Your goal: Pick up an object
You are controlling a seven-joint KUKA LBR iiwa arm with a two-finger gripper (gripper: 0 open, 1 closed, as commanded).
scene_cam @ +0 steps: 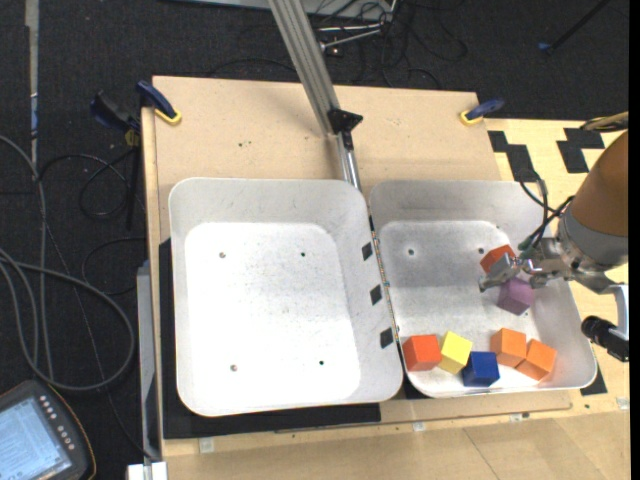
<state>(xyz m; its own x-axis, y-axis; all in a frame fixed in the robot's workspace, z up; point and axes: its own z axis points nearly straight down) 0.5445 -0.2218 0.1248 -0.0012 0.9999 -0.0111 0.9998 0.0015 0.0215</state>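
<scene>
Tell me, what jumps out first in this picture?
The bright blocks clustered along the near edge of the right bin: an orange block, a yellow block, a blue block and two more orange ones. Above them the gripper reaches in from the right, low beside a purple block. The left bin is plain white.

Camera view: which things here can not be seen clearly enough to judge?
- Gripper: too small and blurred in the camera view to tell its finger state, or whether it touches the purple block or the orange block beside it.
- Arm: cut off by the right edge.
- Purple block: its top is partly covered by the gripper.
- Screen device: cut off by the bottom-left corner.
</scene>
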